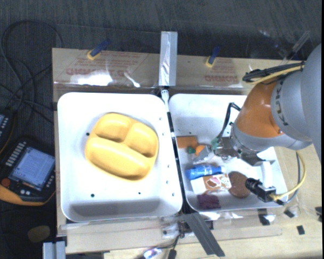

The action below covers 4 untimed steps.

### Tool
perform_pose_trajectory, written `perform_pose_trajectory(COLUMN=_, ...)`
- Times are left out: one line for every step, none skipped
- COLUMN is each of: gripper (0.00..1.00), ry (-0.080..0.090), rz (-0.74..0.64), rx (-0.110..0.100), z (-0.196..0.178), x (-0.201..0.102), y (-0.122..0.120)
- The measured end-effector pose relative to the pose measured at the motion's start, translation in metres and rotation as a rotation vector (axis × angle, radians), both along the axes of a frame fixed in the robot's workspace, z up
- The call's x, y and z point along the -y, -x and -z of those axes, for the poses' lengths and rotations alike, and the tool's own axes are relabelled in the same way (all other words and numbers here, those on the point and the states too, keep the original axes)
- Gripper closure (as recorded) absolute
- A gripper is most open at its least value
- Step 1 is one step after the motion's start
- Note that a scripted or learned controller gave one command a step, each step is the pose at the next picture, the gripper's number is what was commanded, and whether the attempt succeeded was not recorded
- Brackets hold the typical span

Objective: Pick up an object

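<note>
Over in the left white bin (70, 161) sat one big yellow lumpy cushion-like object (121, 144). Right white bin (205, 112) held an orange block (186, 141), blue tube (205, 171), purple lump (208, 200), brown disc (238, 183). Gripper (225, 146) hung above them; grip unreadable, I cannot tell.
</note>
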State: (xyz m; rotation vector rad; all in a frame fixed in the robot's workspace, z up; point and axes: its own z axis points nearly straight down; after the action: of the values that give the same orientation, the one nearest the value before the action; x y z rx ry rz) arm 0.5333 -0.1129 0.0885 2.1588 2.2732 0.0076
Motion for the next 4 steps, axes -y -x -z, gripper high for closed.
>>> perform_pose_trajectory(gripper=0.00, ry=0.004, rz=0.069, rx=0.001, z=0.000, x=0.003, y=-0.107)
perform_pose_trajectory(gripper=1.00, ry=0.007, rz=0.068, rx=0.001, z=-0.010, x=0.004, y=-0.107)
perform_pose_trajectory(gripper=1.00, ry=0.002, rz=0.484, rx=-0.010, z=-0.078, x=0.020, y=-0.126)
perform_pose_trajectory(gripper=0.00, ry=0.002, rz=0.483, rx=-0.010, z=-0.078, x=0.020, y=-0.126)
